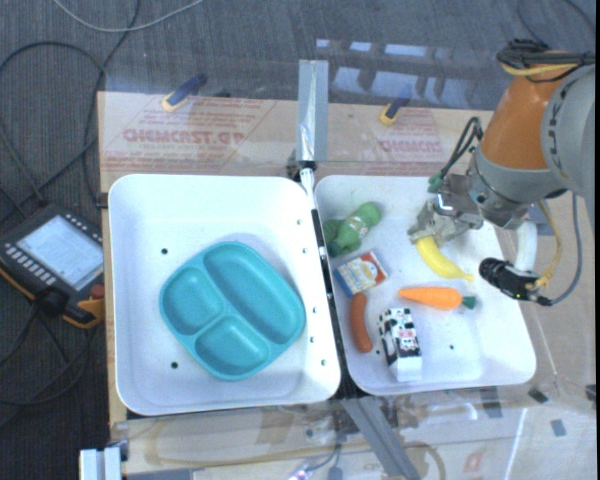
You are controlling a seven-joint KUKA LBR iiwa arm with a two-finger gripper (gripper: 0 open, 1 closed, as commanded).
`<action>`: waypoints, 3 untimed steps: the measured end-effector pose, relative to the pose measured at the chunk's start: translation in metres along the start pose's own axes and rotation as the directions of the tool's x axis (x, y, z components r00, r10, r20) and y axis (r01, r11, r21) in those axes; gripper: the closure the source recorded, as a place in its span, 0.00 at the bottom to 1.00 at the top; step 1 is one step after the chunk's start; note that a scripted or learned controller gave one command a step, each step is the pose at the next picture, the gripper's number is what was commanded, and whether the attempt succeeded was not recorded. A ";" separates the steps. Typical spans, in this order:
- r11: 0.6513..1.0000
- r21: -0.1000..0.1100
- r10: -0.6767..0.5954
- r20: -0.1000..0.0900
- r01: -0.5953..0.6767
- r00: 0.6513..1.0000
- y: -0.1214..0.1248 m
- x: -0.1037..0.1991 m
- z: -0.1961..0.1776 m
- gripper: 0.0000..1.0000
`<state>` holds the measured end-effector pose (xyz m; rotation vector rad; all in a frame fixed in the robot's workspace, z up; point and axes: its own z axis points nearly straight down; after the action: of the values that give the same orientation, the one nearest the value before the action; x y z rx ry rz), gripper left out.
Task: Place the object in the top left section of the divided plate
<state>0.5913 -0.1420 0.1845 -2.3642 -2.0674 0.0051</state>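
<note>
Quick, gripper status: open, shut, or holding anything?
Gripper: cannot be told; it sits over the right bin, just above the top end of the banana, and no object is seen held in it.

The grey arm [570, 118] reaches in over the right bin [510, 368], bent downward, its orange band [520, 118] just above the wrist. The gripper [432, 226] hangs low over that bin's upper right part, pointing down and leftward.

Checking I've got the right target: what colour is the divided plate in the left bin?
Teal blue, plain, seen clearly in the camera view: the divided plate.
</note>
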 end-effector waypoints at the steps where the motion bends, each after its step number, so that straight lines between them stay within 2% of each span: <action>1: 0.987 -0.001 -0.160 0.001 0.160 0.987 -0.022 0.060 -0.060 1.00; 2: 0.986 0.000 -0.166 -0.001 0.166 0.986 -0.064 0.140 -0.059 1.00; 3: 0.990 0.002 -0.141 -0.001 0.141 0.990 -0.115 0.198 -0.051 1.00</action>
<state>0.5035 0.0693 0.2356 -2.2114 -2.2275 0.0064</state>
